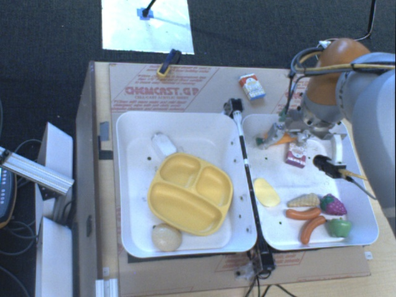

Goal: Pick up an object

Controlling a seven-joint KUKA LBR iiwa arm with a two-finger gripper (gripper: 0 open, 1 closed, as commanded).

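Camera view is looking down at a slant on a counter (185,85) topped with a printed cardboard sheet and carrying two shallow white plastic bins side by side. The grey arm (365,85), with its glossy orange band (331,64) above the wrist, is reaching in from the counter's right edge and bending down over the far end of the right bin (362,228). Its pincer (278,132) is hanging low at that bin's far left corner, near the divider; whether it is spread or pressed together I cannot tell.

Just beside the pincer an orange carrot-like piece (284,139) is lying, and nearby a small red-and-white packet (296,156) is resting flat. Toward the near end of the right bin a pale yellow oval slice (266,192), a ridged yellow cone shape (303,200), a knobbly purple berry (333,204), two smooth orange sausages (308,221) and a round green fruit (338,228) are sitting close together.

The left bin (133,184) is holding a smooth yellow divided tray (190,192), lying tilted near the middle, a crumpled white piece (164,144) at its far side and a pale round bun-like object (166,237) at the near edge. On the counter's far edge a small red-and-white carton (252,86) is standing outside the bins.
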